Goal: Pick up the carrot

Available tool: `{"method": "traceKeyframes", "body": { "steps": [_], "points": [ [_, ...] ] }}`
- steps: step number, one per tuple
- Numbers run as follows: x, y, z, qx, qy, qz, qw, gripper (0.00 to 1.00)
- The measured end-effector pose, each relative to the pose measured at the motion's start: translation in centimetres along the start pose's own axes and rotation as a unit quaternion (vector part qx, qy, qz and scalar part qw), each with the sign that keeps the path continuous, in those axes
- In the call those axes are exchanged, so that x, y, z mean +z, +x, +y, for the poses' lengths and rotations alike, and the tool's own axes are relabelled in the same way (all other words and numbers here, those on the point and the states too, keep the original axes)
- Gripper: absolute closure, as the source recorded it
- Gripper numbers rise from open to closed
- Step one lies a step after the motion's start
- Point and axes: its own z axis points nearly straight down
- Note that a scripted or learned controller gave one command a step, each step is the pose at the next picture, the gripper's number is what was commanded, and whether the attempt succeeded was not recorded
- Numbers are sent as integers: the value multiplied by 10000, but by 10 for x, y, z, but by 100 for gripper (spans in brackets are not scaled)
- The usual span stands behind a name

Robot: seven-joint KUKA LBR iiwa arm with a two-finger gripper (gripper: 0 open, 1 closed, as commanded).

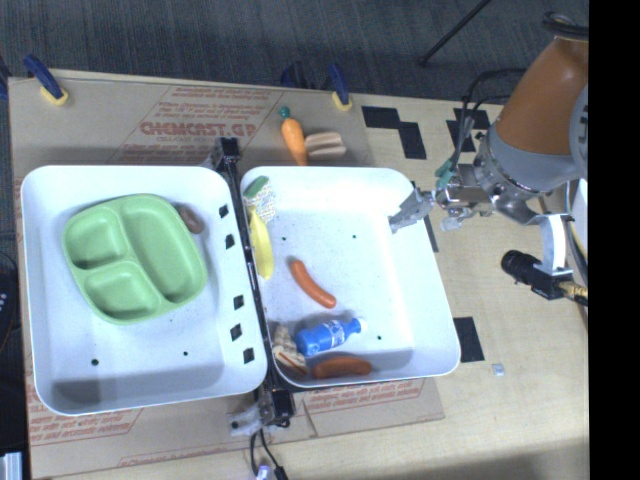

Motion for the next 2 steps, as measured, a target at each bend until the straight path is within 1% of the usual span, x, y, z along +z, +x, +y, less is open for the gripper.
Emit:
{"method": "traceKeyframes", "body": {
  "steps": [1, 2],
  "points": [
    [129, -11, -30, 1096, 9, 7, 9940, 0],
    [188, 74, -15, -156, 10, 10, 9999, 0]
  ]
}}
